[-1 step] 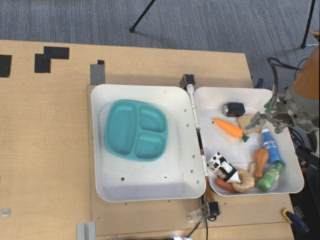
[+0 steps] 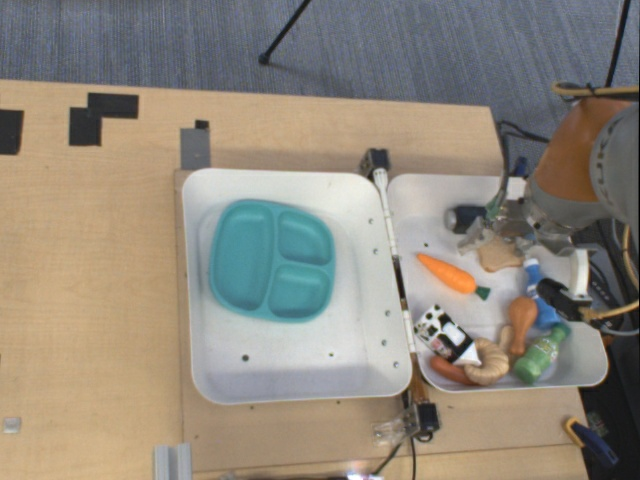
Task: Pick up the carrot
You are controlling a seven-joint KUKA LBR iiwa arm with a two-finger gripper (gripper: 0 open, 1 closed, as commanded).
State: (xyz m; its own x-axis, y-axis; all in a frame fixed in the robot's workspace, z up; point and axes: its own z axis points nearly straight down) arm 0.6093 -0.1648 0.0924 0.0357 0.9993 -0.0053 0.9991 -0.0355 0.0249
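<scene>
The carrot (image 2: pixel 447 274), orange with a small green tip at its right end, lies slantwise on the floor of the right bin (image 2: pixel 420 213), left of centre. My gripper (image 2: pixel 483 228) hangs over the bin's upper middle, a little up and to the right of the carrot and apart from it. The grey arm with its orange band (image 2: pixel 572 160) reaches in from the right. A tan piece (image 2: pixel 500 257) lies just under the gripper. Nothing shows as held.
A teal divided plate (image 2: pixel 272 259) rests in the left bin (image 2: pixel 300 373). Along the right bin's lower edge crowd a black-and-white toy (image 2: pixel 437 328), a tan pastry (image 2: pixel 490 363), a red sausage (image 2: pixel 447 371), a green bottle (image 2: pixel 540 356), a drumstick (image 2: pixel 520 318) and a blue item (image 2: pixel 545 313).
</scene>
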